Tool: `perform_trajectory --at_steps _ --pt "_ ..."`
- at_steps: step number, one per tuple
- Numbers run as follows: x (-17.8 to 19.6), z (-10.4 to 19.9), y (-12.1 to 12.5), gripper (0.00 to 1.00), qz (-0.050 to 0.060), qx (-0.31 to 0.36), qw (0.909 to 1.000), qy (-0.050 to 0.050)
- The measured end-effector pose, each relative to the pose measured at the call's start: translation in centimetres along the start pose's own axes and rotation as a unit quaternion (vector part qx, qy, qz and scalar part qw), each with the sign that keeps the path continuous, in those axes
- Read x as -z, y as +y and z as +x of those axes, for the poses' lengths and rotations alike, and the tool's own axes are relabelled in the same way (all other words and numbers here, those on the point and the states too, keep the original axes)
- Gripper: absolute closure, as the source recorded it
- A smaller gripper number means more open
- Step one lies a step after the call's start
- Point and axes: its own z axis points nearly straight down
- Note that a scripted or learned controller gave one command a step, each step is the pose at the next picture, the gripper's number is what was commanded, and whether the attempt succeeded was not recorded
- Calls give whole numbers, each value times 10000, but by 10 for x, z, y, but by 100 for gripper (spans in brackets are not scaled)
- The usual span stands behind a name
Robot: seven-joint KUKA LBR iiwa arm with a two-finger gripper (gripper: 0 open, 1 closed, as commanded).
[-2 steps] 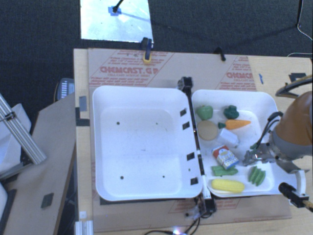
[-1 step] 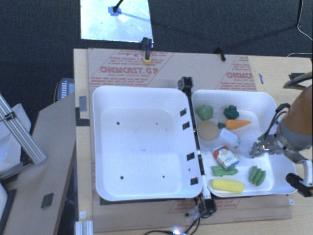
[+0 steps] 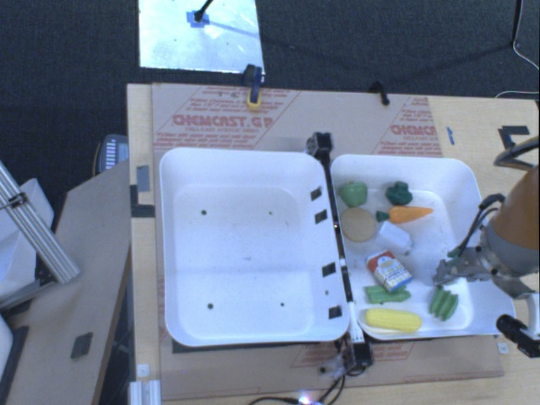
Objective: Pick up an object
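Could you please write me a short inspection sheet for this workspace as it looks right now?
Surface: bench bearing two white bins; left bin and right bin side by side.
Job's things: in the right bin, corn cob, carrot, green pepper, small carton, green pod, tan disc.
Clutter: yellow clamp on the bench's far edge.
Grippers: gripper low over the right bin, near the green pod; finger state unclear.
Cables: black cable on the floor, top right.
Surroundings: dark carpet, metal plate beyond the bench.

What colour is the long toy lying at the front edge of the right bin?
Yellow: it looks like a corn cob, seen in the camera view, lying along the right bin's front wall.
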Motion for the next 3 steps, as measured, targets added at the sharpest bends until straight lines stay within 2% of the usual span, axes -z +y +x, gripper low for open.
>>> perform_trajectory --at_steps 1,2,3 --pt "0 16 1 100 -4 24 10000 -1" --pt "1 0 50 100 -35 26 10000 -18" --pt "0 0 47 0 -14 20 10000 -10"
